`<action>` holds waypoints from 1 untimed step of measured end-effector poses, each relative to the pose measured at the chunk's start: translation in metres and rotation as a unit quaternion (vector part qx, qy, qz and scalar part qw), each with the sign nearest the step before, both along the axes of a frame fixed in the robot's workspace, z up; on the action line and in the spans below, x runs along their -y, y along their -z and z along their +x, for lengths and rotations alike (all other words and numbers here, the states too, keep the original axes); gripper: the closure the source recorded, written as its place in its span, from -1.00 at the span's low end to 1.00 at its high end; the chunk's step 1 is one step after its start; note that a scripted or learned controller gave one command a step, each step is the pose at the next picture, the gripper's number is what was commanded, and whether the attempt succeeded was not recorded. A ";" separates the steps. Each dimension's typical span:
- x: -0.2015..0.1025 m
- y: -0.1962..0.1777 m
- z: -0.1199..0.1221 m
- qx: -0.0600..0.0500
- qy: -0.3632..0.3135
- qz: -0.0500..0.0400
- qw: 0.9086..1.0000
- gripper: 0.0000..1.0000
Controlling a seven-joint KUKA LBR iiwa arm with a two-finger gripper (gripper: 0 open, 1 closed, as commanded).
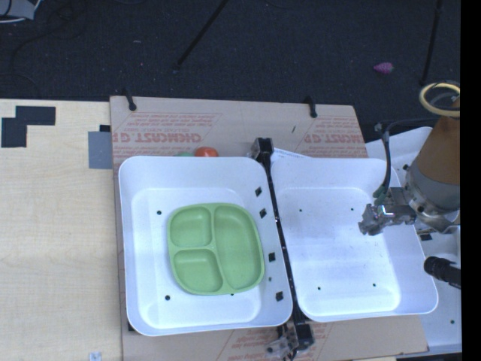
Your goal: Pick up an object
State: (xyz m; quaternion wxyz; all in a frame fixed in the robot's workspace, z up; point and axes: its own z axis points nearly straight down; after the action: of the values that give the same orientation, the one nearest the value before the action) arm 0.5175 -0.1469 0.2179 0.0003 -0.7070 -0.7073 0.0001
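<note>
A light green divided plate [215, 247] with three compartments lies flat in the left white bin [143, 292]. The arm comes in from the right, and its gripper [373, 222] hangs over the right edge area of the right white bin [338, 307], far from the plate. The gripper's metal parts are small and blurred, and I see nothing clearly between them. A small red-orange object [206, 153] peeks out just behind the left bin's back rim, on the cardboard.
Both bins rest on a cardboard sheet [225, 130] on a pale wooden bench [52, 239]. A black clip bar [274, 232] runs between the bins. The arm's orange band [443, 149] stands at the right. Dark floor with cables lies behind.
</note>
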 end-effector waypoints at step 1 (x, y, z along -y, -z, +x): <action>-0.050 0.006 -0.005 -0.002 -0.001 0.001 1.000 1.00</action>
State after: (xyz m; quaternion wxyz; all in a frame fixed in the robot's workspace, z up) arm 0.5128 -0.0966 0.2117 0.0024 -0.7063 -0.7079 0.0009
